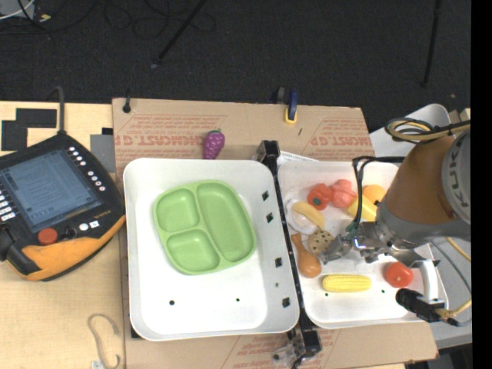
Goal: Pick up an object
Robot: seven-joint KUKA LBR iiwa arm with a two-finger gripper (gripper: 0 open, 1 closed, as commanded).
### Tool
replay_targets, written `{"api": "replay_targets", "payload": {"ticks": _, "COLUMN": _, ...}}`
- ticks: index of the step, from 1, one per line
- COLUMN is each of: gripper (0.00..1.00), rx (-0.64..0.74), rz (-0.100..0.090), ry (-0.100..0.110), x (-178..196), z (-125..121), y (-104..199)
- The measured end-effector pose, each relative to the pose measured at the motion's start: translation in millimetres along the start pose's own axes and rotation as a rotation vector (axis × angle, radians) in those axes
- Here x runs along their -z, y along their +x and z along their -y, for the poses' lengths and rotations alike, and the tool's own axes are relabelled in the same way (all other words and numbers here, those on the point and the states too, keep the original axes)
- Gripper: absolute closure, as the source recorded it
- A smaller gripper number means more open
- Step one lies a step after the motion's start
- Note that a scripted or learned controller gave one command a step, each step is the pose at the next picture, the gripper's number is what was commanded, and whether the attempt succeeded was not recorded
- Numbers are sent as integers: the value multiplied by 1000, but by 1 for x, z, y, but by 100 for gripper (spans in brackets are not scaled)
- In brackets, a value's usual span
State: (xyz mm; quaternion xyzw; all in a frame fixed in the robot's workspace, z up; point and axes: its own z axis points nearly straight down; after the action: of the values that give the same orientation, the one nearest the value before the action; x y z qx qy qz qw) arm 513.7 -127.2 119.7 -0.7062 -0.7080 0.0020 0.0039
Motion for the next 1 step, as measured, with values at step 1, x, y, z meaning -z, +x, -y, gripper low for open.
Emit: {"api": "replay_targets", "payload": {"ticks": 1, "gripper": 0, "rx": -1, "rz": 2, "ry": -4, "x": -34, "z": 0, "y": 2}}
